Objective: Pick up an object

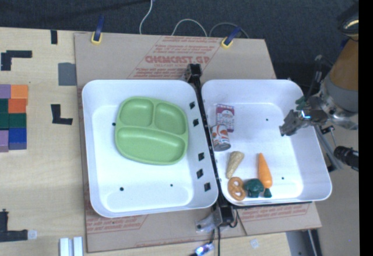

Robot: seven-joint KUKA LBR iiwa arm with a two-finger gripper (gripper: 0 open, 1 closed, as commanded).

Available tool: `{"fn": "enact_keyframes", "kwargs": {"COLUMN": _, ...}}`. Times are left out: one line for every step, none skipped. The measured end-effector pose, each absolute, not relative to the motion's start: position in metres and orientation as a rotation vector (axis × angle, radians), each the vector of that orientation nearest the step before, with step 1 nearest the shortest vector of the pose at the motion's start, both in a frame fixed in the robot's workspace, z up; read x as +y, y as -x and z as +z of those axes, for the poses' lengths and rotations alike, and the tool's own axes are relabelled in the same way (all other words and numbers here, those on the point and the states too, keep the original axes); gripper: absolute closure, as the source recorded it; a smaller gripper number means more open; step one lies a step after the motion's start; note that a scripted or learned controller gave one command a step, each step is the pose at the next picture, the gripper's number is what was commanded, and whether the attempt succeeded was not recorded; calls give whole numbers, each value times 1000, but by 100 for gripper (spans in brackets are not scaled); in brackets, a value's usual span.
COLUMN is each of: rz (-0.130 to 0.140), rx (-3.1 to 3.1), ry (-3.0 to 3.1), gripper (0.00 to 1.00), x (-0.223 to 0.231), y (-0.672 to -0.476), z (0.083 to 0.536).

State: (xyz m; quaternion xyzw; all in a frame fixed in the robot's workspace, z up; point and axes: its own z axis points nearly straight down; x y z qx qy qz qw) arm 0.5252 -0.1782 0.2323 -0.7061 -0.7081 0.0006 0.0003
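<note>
Gripper [289,128]: state indeterminate, nothing seen held, poised over right bin [274,87] at its far-right edge; approach step judged in hand; nearest candidate, carrot [264,170], lies below-left, next move calling for descent onto it.

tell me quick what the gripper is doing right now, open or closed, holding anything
Gripper: over the right white bin near its right wall; open or closed cannot be told.
</note>
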Motion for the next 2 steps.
{"fn": "enact_keyframes", "kwargs": {"rz": 3, "rx": -2226, "ry": 2210, "gripper": 100, "x": -129, "y": -528, "z": 238}}
{"fn": "enact_keyframes", "kwargs": {"rz": 3, "rx": -2227, "ry": 2209, "gripper": 100, "x": -75, "y": -534, "z": 242}}
